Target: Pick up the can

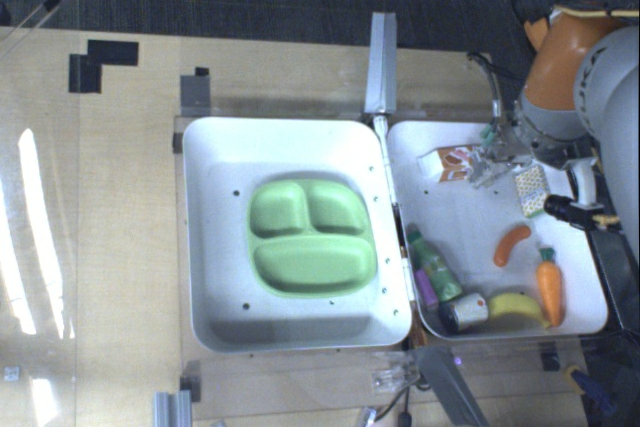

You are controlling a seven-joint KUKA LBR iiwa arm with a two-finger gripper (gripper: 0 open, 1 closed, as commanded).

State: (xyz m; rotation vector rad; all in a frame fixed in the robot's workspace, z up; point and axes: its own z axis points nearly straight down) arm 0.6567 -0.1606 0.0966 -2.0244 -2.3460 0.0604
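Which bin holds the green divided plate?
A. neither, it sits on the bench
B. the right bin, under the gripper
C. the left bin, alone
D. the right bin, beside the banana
C: the green divided plate lies alone in the middle of the left bin.

Left bin (200,215): one green divided tray (312,237). Right bin (430,140): carton (452,163), patterned packet (531,189), sausage (511,244), carrot (549,287), banana (517,307), green bottle (434,264), can (465,311) (lying at the front wall). Gripper (492,165) low beside the carton.
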